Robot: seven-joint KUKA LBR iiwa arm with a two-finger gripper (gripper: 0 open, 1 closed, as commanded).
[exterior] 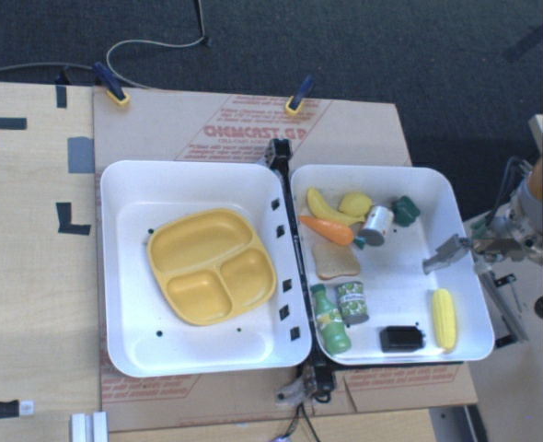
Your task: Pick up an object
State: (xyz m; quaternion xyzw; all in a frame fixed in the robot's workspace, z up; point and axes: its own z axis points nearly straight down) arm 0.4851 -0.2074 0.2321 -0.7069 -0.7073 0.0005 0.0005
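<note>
Camera view. We see two white bins side by side on the tabletop (41, 247). The left bin (124, 339) carries a yellow divided plate (212, 265). The right bin (465, 247) carries the candidate objects: a banana (322, 205), a lemon (354, 203), a carrot (329, 230), a small metal can (375, 225), a dark green piece (404, 211), a slice of bread (336, 261), a green bottle (329, 319), a green can (352, 302), a black block (401, 338) and a corn cob (444, 319).

The gripper (446, 254) sits at the right wall of the right bin. We cannot tell whether it is open or closed, and we see no object in it. No object is lifted yet.

We judge the following risks:

- The gripper is close to the bin wall. A descent here may strike the rim or shift the bin.
- The corn cob, nearest to the gripper, lies just beside that wall. Little clearance remains on that side, and the round body may roll away.
- The banana, lemon, carrot and metal can lie touching or nearly so. A grasp there may catch two objects or push them apart.
- The bread lies flat and may offer little to grip.
</note>
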